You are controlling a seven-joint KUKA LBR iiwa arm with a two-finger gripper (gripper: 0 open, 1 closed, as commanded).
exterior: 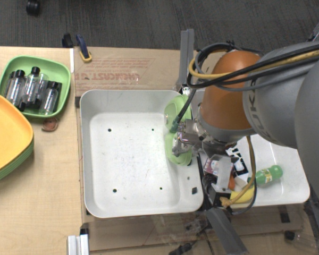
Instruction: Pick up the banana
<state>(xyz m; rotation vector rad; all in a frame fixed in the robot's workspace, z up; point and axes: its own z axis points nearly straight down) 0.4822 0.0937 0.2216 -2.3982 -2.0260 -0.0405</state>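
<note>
Gripper (184, 137) lowered over the bins' shared wall, its grip not discernible; green bowl (176, 116) touching it; banana (243, 194) well behind, in the right bin (287, 195)

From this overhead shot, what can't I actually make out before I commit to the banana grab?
- Gripper: the arm's orange band and wrist cover it, so finger state is unreadable.
- Banana: just a yellow strip shows under the cables; its full length and lie are hidden.
- Right bin: largely covered by the arm, contents beneath unknown.
- Green object at the bins' divider: partly behind the wrist, identity unclear.
- Green bottle: label too small to read.
</note>
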